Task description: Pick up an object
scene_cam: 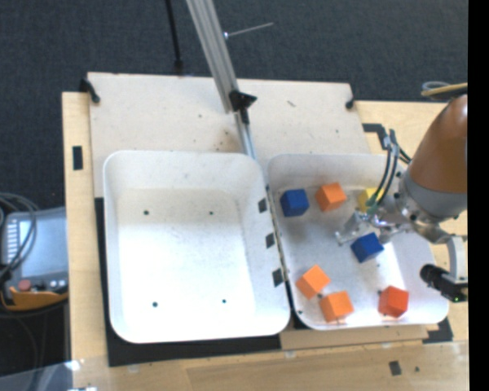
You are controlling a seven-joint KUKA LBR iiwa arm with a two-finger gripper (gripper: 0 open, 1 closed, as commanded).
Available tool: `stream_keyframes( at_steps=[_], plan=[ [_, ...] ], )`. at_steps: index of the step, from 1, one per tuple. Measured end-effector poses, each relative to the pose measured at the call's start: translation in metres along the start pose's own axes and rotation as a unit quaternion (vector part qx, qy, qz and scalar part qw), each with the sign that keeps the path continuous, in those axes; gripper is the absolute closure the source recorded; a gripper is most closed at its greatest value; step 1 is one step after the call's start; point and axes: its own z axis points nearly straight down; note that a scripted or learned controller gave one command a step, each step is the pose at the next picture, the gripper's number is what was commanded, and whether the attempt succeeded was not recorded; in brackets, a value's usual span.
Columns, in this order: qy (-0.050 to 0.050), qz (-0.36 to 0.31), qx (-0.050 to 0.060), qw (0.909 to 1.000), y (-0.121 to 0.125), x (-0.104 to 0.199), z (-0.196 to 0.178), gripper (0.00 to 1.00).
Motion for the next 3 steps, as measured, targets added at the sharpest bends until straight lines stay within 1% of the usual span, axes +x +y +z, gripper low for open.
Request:
stream_keyframes(
  at_steps=[1,2,3],
  plan=[
    [-0.006,0.001,-0.011,0.9999,-0.004,-0.007,0.049,0.0],
    [-0.005,0.005,-0.014,0.9999,-0.002,-0.007,0.035,1.0],
    [-0.001,-0.002,-0.005,1.0,-0.002,-0.009,-0.026,1.0]
  ],
)
